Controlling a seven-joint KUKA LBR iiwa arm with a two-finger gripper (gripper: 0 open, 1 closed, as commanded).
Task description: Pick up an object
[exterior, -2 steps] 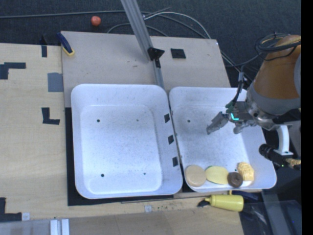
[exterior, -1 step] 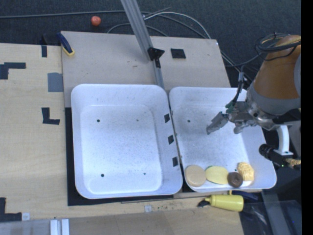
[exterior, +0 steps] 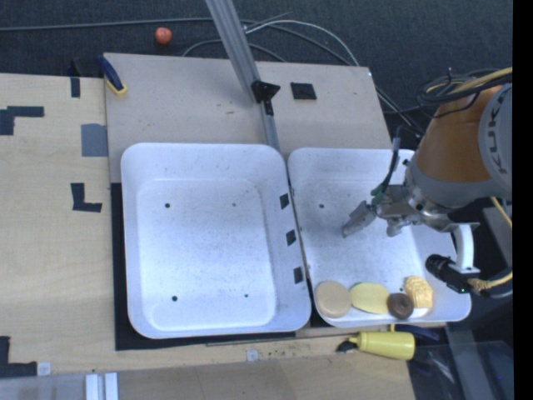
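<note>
Along the near edge of the right bin (exterior: 333, 173) lie several small items: a tan round disc (exterior: 332, 299), a pale yellow oval piece (exterior: 369, 297), a small brown round piece (exterior: 400, 306) and a yellow corn-like piece (exterior: 418, 292). My gripper (exterior: 375, 223) hangs over the middle of the right bin, farther back than these items. Its fingers are spread open with nothing between them. One fingertip (exterior: 355, 223) points left and down toward the bin floor.
The left bin (exterior: 200, 240) sits beside the right one, with a raised divider between them. A yellow-handled tool (exterior: 385, 344) lies on the bench just in front of the right bin. A metal pole (exterior: 241, 48) slants across the back. Cables run at the far right.
</note>
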